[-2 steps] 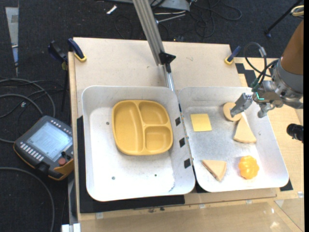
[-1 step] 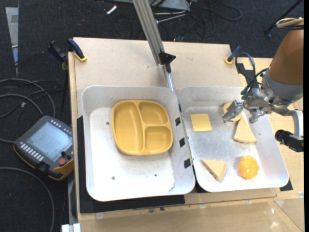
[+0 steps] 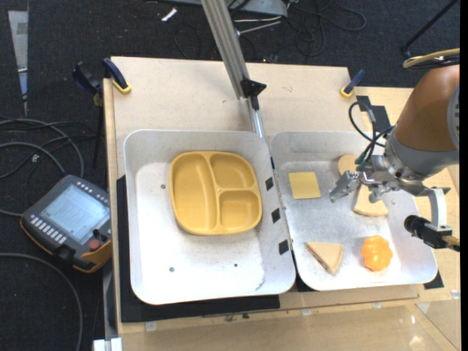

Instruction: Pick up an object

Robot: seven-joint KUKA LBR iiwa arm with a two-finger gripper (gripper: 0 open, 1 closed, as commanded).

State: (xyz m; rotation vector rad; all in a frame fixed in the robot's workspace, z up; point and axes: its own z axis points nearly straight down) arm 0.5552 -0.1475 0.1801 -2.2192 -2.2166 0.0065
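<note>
Yellow tray (image 3: 216, 193), orange ball (image 3: 376, 254), white bins (image 3: 146, 218)

I found the left bin (image 3: 139, 218) largely taken up by the yellow divided plate (image 3: 216, 193), with open floor along its near and left margins. In the right bin (image 3: 424, 273), the square slice (image 3: 305, 185), wedge (image 3: 326, 256) and orange piece (image 3: 376, 254) lay apart, with passable gaps between them.

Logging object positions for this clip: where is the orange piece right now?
The orange piece lies in the right bin, near its front right corner, just right of the tan triangular wedge and below the gripper.
</note>
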